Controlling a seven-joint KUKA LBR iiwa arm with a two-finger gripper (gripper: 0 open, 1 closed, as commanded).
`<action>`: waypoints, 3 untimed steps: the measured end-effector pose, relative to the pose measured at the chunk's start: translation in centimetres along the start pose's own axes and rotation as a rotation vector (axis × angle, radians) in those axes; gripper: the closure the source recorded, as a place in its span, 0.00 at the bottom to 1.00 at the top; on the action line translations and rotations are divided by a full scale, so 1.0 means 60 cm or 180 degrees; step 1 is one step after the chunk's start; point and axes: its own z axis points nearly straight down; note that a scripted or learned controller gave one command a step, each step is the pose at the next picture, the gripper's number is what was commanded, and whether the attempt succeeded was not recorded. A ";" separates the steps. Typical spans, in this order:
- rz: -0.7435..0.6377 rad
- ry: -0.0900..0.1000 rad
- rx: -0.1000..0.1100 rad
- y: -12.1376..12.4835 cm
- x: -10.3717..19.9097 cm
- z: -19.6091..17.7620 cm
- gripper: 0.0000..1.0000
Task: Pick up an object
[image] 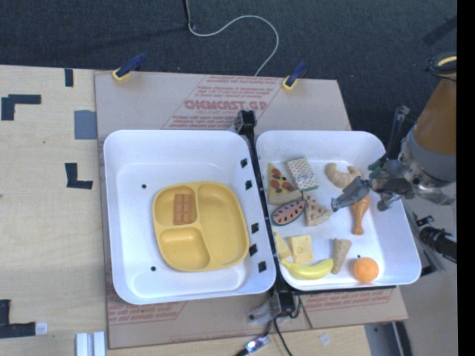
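Bench: brown board [223, 102] bearing two white bins side by side, held by two clamps with blue and yellow grips [128, 67] at its far edge.

Left bin [122, 199]: one yellow tray [200, 225] with three compartments. A brown wafer [183, 207] lies in the far-left compartment.

Right bin [401, 251]: toy food, loosely scattered.
- pizza slice [279, 182], far left, against the dividing wall
- green-white block [301, 173], just beside the pizza slice
- ginger root [340, 175], tan, far middle
- dark oval slice [288, 213] with red centre, below the pizza slice
- wedge [318, 212], tan, beside the oval slice
- drumstick [359, 215], orange-brown, upright along the bin's middle-right
- cheese [298, 247], pale yellow, near-left
- banana [308, 269], at the near wall
- cone [341, 255], tan, between banana and orange
- orange [365, 270], near-right corner

Arm [438, 124]: grey with orange band, enters from the right over the right bin's right wall.

Gripper [359, 192]: dark, low over the right bin, between the ginger root and the drumstick's top. One finger [349, 196] slants left toward the wedge. Whether the pincer is wide or narrow cannot be told; nothing is seen held between its fingers. All listed items lie on the bin floor.
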 end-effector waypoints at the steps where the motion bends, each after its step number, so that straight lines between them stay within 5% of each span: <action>1: -0.0010 -0.0007 -0.0038 0.003 0.000 -0.010 0.00; 3: -0.0008 -0.0006 -0.0023 0.013 -0.011 0.140 0.00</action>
